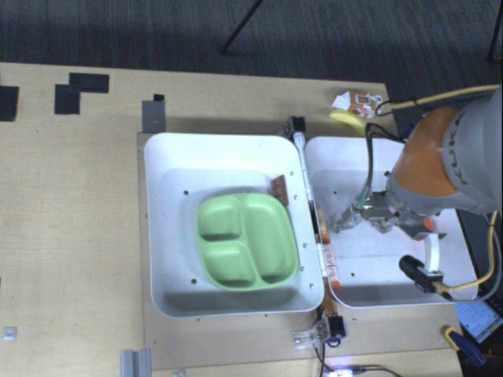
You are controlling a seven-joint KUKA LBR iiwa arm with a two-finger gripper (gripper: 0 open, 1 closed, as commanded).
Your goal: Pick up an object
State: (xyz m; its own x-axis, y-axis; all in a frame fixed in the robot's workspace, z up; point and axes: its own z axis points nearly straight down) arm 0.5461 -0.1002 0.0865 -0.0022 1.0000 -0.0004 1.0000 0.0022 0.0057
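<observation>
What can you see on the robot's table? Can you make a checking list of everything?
Surface: a light wooden bench bearing two white bins, the left bin and the right bin.
Job's things: a green divided tray lies in the left bin; a small brown object sits by its upper right corner.
Clutter: a yellow and white object above the right bin; black patches on the bench.
Grippers: the gripper is low inside the right bin, fingers too blurred to judge.
Cables: a yellowish cable runs to the arm.
Surroundings: dark carpet beyond the bench.
</observation>
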